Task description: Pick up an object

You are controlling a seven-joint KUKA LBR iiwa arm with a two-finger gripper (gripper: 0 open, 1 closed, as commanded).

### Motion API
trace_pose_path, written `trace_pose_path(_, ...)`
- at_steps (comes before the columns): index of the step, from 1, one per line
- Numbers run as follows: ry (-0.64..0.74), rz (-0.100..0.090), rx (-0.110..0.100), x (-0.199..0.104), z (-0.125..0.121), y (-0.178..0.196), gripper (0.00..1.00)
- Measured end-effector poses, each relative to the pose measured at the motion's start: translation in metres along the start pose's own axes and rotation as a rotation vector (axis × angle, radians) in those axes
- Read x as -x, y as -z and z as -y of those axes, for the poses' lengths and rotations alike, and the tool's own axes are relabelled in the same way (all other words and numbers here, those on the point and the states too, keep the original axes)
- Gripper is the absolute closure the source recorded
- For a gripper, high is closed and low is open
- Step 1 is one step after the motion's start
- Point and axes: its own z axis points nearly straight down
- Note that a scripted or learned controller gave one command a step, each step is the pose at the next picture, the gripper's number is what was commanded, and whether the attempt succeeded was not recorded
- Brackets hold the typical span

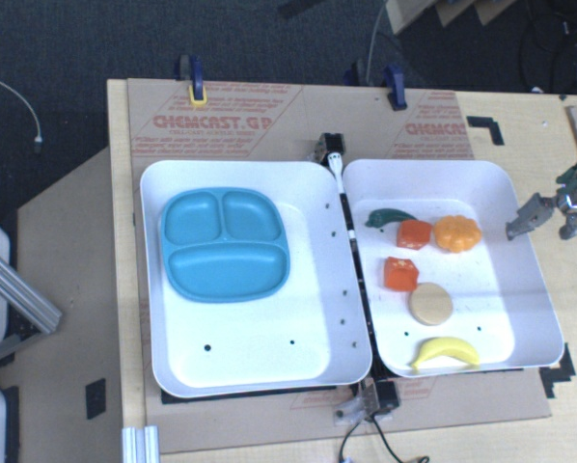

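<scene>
The right bin (520,302) holds several toy foods. A dark green piece (390,217) lies at the back, with a red-orange block (414,234) and an orange fruit (457,233) just in front of it. A second red block (400,273) sits mid-bin, a beige round disc (430,305) below it, and a yellow banana (446,352) near the front wall. My gripper (547,222) hangs over the right bin's right rim, right of the orange fruit and apart from it. Its two grey fingers (523,218) stand open with nothing between them.
The left bin (269,355) holds a blue divided plate (226,244) in its back-left part. A black divider (351,258) runs between the bins. Blue clamps (194,73) grip the board's far edge. Bare white floor lies at the right bin's front right.
</scene>
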Motion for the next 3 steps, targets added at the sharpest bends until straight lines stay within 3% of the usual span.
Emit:
trace_pose_path(1, 0.005, 0.004, 0.013, -0.001, -0.003, 0.007, 0.00)
trace_pose_path(3, 0.005, 0.001, 0.009, -0.007, -0.010, -0.104, 0.00)
